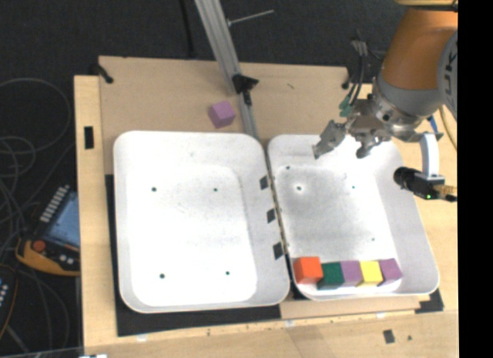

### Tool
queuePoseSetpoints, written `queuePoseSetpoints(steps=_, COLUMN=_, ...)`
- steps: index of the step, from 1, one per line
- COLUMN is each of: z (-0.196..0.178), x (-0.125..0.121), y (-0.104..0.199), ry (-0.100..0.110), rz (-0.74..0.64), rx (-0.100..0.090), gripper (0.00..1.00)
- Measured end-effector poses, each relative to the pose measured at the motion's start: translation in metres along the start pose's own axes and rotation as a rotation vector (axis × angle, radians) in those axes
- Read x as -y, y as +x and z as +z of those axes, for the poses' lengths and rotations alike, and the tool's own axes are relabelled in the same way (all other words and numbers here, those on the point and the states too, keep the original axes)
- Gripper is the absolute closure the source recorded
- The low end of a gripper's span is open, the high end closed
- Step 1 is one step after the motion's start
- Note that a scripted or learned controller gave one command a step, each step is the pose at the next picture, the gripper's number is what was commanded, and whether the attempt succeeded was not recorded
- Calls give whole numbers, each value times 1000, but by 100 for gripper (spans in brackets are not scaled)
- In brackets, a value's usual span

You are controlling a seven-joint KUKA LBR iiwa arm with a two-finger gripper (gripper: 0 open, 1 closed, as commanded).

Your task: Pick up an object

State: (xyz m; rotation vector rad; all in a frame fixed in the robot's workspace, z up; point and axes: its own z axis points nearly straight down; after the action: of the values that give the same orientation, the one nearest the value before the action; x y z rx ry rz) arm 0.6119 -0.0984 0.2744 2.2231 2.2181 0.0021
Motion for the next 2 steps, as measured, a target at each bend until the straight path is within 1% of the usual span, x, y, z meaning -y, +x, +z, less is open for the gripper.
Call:
queuePoseSetpoints(steps=1, z=115, x=90, y=-3, ry=12, rz=0, rx=-1, gripper=0)
queuePoseSetpoints(steps=2, z=168, x=122, y=10, ry=-1, rz=-3, rx=1, gripper=0)
